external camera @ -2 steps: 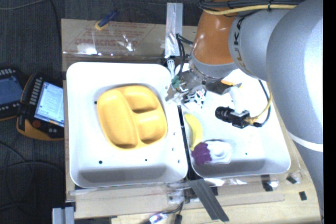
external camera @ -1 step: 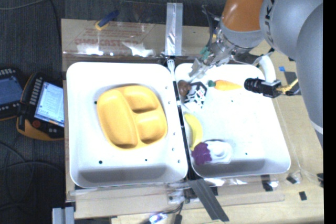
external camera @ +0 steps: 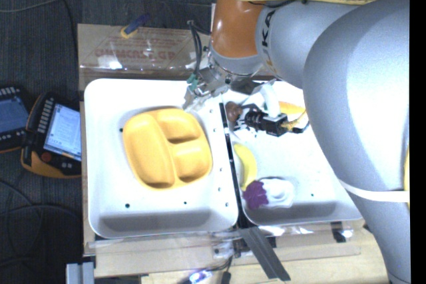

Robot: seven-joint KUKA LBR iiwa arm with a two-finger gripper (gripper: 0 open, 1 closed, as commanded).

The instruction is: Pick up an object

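A yellow divided tray (external camera: pixel 168 146) lies in the middle of the left bin (external camera: pixel 106 209). My gripper (external camera: pixel 195 93) hangs over that bin's far right corner, just beyond the tray's upper right edge, with nothing seen in it. In the right bin (external camera: pixel 319 199) a yellow banana (external camera: pixel 246 163) lies along the divider. A purple object (external camera: pixel 256 194) sits beside a white one (external camera: pixel 283 192) near the front. A brown round object (external camera: pixel 232 110) rests near the divider at the back, and a yellow piece (external camera: pixel 291 108) shows partly under the arm.
The big grey arm covers the right bin's right side. Behind the bins lies a cardboard sheet (external camera: pixel 143 46) with a small blue and yellow item (external camera: pixel 133 25). A teach pendant (external camera: pixel 56 136) sits on the floor at left.
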